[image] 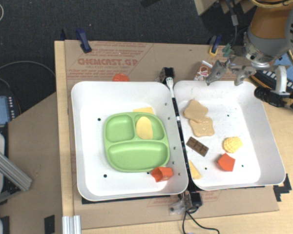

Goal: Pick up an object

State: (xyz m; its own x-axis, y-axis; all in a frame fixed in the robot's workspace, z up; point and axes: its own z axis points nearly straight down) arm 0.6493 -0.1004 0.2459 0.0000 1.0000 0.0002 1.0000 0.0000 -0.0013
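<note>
My gripper (228, 75) hangs above the far edge of the right bin (263, 130), its two grey fingers spread apart with nothing between them. Below it in that bin lie two tan toast-shaped pieces (196, 110) (202, 127), a brown chocolate bar (197, 146), a round yellow cracker (232, 144), an orange-red block (226, 163) and a yellow wedge (194, 171) by the near left wall. The left bin (85, 130) holds a green divided plate (136, 142) with a pale yellow piece (144, 127) in its upper right compartment, and an orange block (161, 173) by the plate's near corner.
A yellow slice (143, 110) peeks out behind the plate. A black bar (175, 112) runs between the bins. On the cardboard behind them sit a small orange disc (120, 77), a blue clamp (83, 40) and a small red-and-white packet (203, 71). Black cables (276, 97) lie at the right.
</note>
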